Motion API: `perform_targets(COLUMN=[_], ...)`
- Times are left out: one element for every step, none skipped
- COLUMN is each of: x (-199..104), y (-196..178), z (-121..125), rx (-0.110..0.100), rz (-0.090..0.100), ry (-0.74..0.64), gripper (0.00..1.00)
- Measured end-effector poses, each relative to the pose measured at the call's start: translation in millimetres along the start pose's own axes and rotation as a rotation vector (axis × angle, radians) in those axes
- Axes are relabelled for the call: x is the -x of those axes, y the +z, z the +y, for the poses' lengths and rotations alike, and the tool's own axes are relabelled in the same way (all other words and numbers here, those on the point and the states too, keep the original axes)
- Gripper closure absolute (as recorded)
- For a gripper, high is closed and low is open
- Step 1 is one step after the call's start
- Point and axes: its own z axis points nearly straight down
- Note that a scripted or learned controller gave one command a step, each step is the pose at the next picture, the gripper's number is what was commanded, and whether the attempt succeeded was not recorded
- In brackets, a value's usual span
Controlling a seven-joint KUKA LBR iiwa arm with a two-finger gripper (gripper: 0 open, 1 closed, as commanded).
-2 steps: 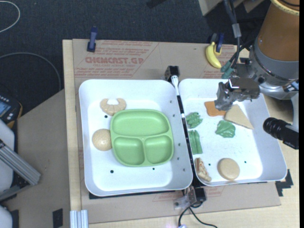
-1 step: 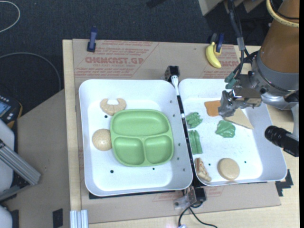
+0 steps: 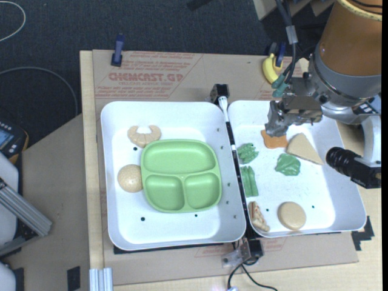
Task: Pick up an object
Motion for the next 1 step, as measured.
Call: perform_targets(x=[84.7], y=[-115.9], z=[5.0], rx=[0.012], rz=[-0.005], ry=[0.013], gripper=[1.00])
